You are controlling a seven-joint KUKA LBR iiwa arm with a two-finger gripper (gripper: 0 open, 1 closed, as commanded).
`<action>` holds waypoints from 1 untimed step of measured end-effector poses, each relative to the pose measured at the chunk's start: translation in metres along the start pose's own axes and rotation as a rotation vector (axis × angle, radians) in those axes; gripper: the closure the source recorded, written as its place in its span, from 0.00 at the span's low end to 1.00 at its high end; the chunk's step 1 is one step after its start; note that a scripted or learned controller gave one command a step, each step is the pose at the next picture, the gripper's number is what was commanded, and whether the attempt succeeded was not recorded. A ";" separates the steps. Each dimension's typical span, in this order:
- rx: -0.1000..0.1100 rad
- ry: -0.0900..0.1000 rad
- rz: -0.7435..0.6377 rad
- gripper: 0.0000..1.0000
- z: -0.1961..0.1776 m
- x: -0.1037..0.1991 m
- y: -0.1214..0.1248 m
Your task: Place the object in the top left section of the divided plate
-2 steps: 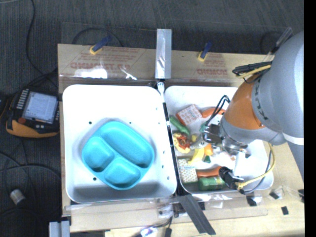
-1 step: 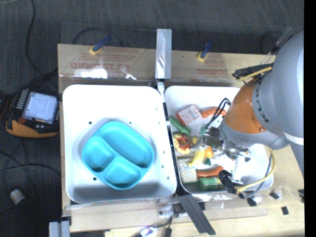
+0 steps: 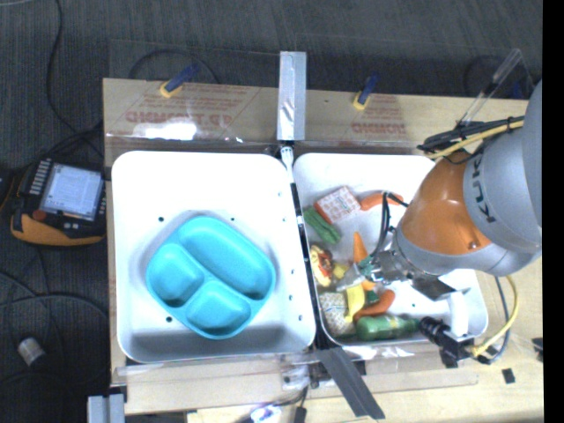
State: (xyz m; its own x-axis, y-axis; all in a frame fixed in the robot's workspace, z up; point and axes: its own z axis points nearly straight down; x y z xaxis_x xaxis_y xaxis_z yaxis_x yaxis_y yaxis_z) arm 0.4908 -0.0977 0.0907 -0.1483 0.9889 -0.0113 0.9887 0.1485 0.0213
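On the desk, two white bins side by side. Left bin holds the blue divided plate, turned at an angle, three sections, nothing in any of them. Right bin holds a heap of toy food toward its left side: an orange-red box near the top, a green pepper-like piece just below it, a carrot, a green bottle-shaped item lying along the bottom edge, yellow and red bits between. Arm comes in from the right, orange band over the right bin, wrist pointing down into the heap. Tool sits low among the yellow and red pieces, touching or just above them; can't tell its state, hidden by the wrist and clutter. Whatever object is meant is in the right bin, well apart from the plate.
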 end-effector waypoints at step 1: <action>0.002 0.002 0.001 1.00 -0.007 0.000 0.001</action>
State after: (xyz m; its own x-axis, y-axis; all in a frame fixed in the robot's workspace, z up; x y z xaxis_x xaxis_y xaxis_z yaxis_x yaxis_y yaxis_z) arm 0.4911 -0.0972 0.0979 -0.1478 0.9890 -0.0090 0.9888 0.1479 0.0190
